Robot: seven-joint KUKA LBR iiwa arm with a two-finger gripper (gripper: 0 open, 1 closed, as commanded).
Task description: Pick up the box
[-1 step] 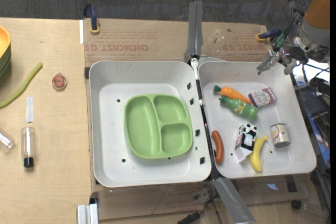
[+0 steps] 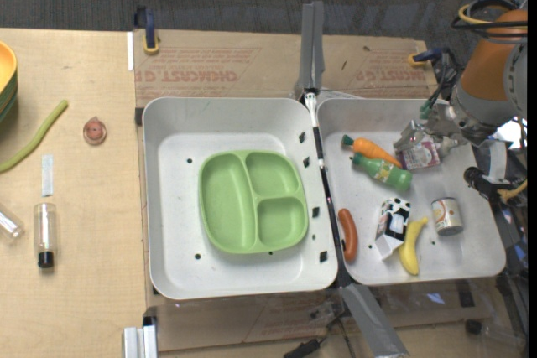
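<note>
In the right bin (image 2: pixel 478 260), a small black-and-white carton box (image 2: pixel 393 222) lies near the front, leaning against a banana (image 2: pixel 410 248). My gripper (image 2: pixel 431 128) hangs at the bin's back right, under the orange-banded wrist (image 2: pixel 493 67). It sits right above a grey and pink packet (image 2: pixel 419 153), apparently touching its top. The carton box lies well apart from the gripper, towards the front of the bin.
The right bin also holds a carrot (image 2: pixel 373 149), a green bottle (image 2: pixel 382 170), a sausage (image 2: pixel 348 232) and a small can (image 2: pixel 447 215). In the left bin (image 2: pixel 168 180) rests a green divided plate (image 2: pixel 252 200). Loose small items lie on the wooden bench at the left.
</note>
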